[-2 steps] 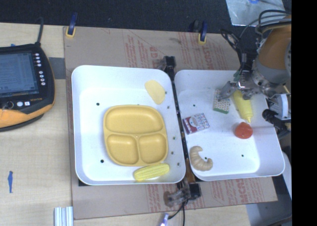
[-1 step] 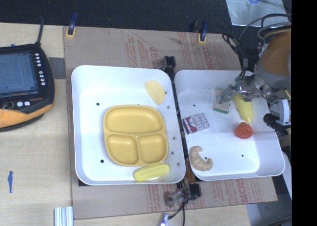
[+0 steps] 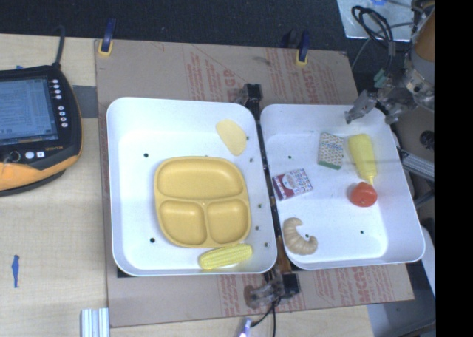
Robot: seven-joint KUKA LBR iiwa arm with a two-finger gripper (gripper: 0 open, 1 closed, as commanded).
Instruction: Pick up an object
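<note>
The right bin (image 3: 399, 243) holds a green-and-white packet (image 3: 330, 149), a yellow squeeze bottle (image 3: 363, 157), a red tomato (image 3: 363, 194), a small red-and-white packet (image 3: 293, 182) and a croissant (image 3: 299, 236). In the left bin (image 3: 126, 180) lie a yellow divided plate (image 3: 201, 200), a pale yellow slice (image 3: 231, 136) and a corn cob (image 3: 225, 256). My gripper (image 3: 372, 110) hangs over the right bin's far right corner, just above the bottle and packet. It is open, with nothing between its fingers.
A teach pendant with a screen (image 3: 29, 125) lies on the bench at the left. Both bins sit on a cardboard sheet (image 3: 185, 69) held by blue clamps (image 3: 302, 47). Cables (image 3: 373, 21) hang behind the arm at the upper right.
</note>
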